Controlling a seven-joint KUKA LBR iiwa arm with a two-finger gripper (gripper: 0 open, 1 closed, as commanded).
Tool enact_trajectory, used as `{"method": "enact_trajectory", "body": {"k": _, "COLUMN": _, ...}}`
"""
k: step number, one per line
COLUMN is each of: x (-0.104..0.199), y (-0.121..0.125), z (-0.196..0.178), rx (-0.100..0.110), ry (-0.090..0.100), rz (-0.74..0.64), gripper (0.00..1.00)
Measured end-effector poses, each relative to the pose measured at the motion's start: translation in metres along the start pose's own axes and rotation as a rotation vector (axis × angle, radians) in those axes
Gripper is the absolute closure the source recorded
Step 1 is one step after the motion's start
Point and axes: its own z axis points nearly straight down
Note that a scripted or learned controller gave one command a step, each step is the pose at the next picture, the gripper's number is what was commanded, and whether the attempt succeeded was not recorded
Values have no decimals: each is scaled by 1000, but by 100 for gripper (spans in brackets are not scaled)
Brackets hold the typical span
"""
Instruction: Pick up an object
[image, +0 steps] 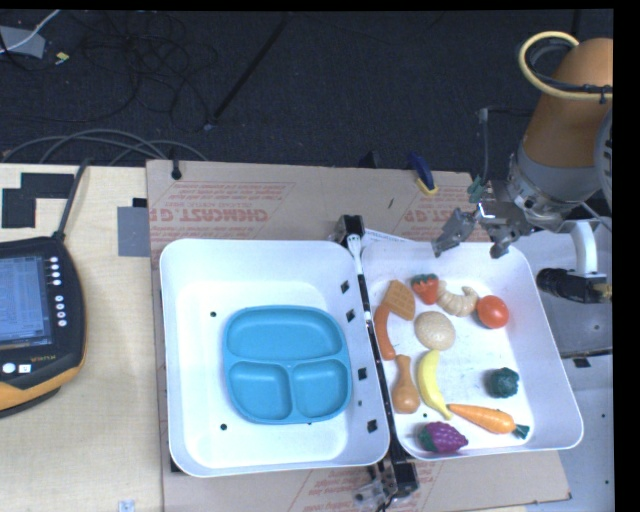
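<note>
- Camera view, from above at a slant: grey arm w/ orange band comes in from upper right.
- Two-finger claw hangs over far rim of right shallow white bin; fingers spread apart, nothing between them.
- Right bin holds plastic toy food, all lying on bin floor, apart from claw:
  - red strawberry w/ green top near far edge, closest to claw.
  - tan curled piece just beside strawberry; red tomato to its right.
  - tan bread-like wedge and orange sausage-shaped piece along left wall.
  - pale round piece mid-bin, yellow banana below it.
  - brown drumstick-shaped piece left of banana.
  - dark green broccoli toward right wall.
  - orange carrot and purple grape bunch at near edge.
- Left shallow white bin: blue three-compartment plastic tray flat in middle.
- Both bins sit side by side on cardboard-covered counter.
- Black-and-orange handheld pendant w/ screen at far left.
</note>
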Motion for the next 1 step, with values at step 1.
{"method": "enact_trajectory", "body": {"k": 1, "x": 107, "y": 10, "z": -150, "rx": -19, "ry": 2, "rz": -12, "gripper": 0}}
